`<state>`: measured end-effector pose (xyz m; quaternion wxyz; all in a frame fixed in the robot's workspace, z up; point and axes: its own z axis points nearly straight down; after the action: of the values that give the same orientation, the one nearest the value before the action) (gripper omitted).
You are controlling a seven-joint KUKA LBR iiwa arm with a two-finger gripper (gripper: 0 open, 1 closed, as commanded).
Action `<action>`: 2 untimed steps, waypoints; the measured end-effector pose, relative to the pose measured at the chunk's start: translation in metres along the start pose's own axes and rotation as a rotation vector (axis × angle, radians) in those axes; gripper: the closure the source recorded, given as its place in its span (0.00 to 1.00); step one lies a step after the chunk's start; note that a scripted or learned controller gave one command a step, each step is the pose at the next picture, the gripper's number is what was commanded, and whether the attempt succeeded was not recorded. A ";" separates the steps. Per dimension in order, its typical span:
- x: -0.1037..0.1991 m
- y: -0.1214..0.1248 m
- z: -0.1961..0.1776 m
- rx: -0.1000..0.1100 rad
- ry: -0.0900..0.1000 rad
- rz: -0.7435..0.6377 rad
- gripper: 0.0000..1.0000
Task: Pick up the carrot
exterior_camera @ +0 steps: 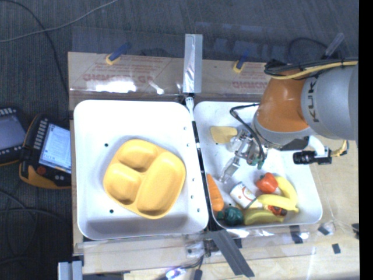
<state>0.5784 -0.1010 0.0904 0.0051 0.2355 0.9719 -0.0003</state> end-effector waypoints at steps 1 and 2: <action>0.008 -0.019 -0.001 -0.003 -0.007 -0.263 0.00; 0.043 -0.026 -0.191 0.001 0.006 0.056 0.00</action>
<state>0.5265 -0.1034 0.2805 0.0021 0.2625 0.9649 0.0002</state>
